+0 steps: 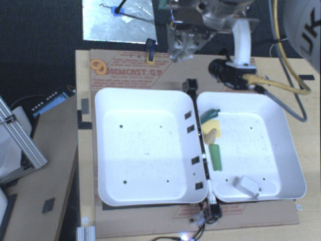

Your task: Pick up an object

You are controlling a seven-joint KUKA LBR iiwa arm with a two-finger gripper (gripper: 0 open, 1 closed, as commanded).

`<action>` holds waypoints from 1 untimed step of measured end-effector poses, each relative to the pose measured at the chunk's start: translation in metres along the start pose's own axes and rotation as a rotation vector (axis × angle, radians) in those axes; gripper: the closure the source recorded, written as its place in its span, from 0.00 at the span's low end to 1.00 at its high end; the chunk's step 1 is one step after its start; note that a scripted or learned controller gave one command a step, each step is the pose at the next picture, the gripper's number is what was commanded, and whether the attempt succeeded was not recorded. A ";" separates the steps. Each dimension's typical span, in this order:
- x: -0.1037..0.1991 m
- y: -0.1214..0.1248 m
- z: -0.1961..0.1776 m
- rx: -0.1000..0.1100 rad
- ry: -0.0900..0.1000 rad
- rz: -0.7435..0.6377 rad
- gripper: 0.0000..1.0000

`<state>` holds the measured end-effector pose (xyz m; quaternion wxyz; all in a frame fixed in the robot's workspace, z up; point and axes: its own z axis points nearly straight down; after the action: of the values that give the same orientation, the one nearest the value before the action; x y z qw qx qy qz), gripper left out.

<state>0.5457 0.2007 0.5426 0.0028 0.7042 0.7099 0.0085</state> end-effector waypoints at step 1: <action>0.037 -0.062 0.007 0.016 -0.005 -0.003 1.00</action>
<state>0.4833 0.2369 0.5354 -0.0011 0.7033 0.7109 0.0008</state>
